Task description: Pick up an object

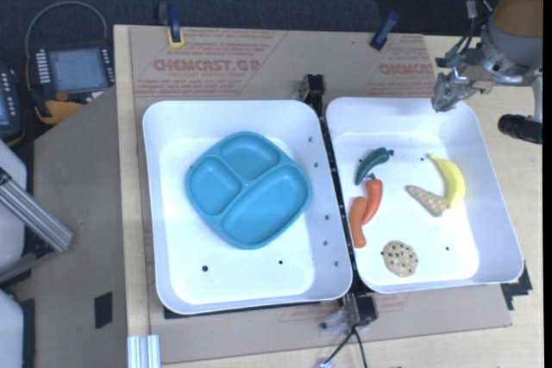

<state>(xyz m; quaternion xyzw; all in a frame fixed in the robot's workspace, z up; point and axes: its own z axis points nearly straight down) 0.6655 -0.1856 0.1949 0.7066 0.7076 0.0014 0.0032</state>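
Banana [450,178] (yellow), below pincer [445,99], apart

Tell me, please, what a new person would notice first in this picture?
First comes the blue divided plate, lying alone in the left bin. Next come the small toy foods in the right bin: a yellow banana, orange and red peppers, a cookie. The claw hangs over that bin's far edge.

Blue sectioned plate [248,200] in the left white bin [168,271], printed cardboard sheet [285,60] over the desk, yellow clamp [175,35] at eleven o'clock, handheld control pendant [76,71] at ten o'clock.
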